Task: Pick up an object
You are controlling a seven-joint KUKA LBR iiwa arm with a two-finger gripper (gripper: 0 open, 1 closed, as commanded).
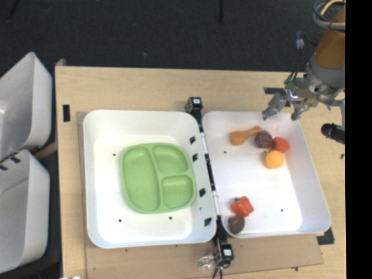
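Note:
The right bin (290, 214) holds several small toy foods. An orange-brown gourd-shaped piece (244, 135) lies near its far side, with a dark purple ball (263, 139), a red piece (281, 145) and an orange ball (274, 159) clustered to its right. A red pepper (242, 206) and a brown lump (235, 224) lie at the near left corner. My gripper (285, 107) hangs above the bin's far right corner, open, with nothing between its fingers. It is up and right of the cluster.
The left bin (104, 225) holds a green divided plate (157, 176). A black clamp (194, 104) sits at the far end of the wall between the bins, and another clamp (223, 252) at the near end. White containers (23, 103) stand at the left.

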